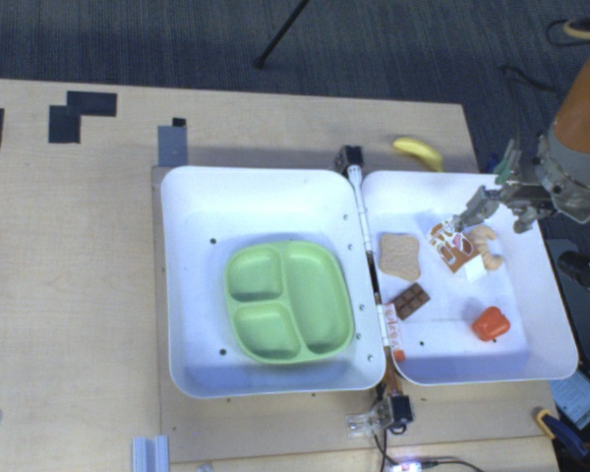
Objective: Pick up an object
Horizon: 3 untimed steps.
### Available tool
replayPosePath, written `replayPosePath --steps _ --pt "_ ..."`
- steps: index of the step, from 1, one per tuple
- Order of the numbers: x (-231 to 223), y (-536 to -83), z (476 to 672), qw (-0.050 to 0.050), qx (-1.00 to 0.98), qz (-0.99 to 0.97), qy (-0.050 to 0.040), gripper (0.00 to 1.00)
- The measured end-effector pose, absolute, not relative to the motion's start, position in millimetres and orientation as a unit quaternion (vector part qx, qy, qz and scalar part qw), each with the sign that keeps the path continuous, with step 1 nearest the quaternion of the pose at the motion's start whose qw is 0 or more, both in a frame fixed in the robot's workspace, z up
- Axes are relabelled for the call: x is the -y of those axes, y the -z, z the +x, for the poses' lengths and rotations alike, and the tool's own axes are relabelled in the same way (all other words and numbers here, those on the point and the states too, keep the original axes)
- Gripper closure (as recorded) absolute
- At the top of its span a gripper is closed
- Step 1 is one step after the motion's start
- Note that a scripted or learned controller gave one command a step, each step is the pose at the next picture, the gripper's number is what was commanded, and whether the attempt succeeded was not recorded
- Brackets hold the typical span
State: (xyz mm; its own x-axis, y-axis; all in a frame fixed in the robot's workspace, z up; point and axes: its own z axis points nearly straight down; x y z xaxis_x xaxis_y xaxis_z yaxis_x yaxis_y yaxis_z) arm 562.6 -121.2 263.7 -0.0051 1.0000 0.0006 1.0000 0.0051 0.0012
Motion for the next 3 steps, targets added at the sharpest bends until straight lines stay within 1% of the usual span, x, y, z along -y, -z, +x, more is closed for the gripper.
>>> replayPosePath --steps 1,2,3 --pt "166 -86 568.6 0.003 -0.708 0.706 -0.0015 0.0" --pt "165 -98 570.6 0.005 -0.708 0.706 -0.0034 1.0" --pt "87 -216 520.1 0.001 -0.709 0.705 -0.0018 1.0"
